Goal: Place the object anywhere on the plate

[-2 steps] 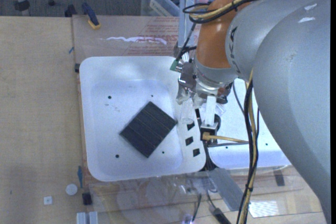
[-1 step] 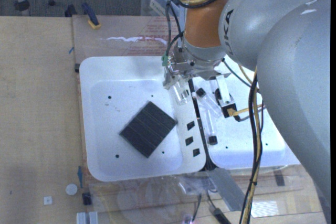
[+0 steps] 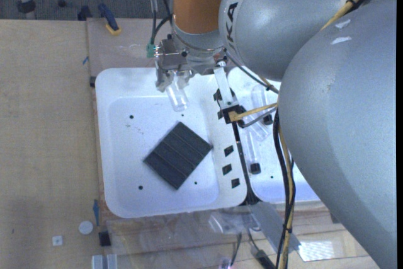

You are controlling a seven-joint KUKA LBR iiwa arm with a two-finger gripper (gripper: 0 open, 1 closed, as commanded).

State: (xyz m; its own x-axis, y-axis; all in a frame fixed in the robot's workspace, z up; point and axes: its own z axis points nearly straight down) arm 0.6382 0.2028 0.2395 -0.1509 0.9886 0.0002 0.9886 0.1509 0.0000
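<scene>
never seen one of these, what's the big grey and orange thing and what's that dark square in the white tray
The big grey shape with the orange band is a robot arm, reaching in from the right. The single camera sits above the bench and looks down at a slant. At the arm's tip is a gripper with two pale fingers, hanging over the far end of the left white bin. I see nothing between its fingers. The dark ridged square lies flat on that bin's floor, apart from the gripper. A second white bin sits beside it, mostly hidden by the arm.
</scene>
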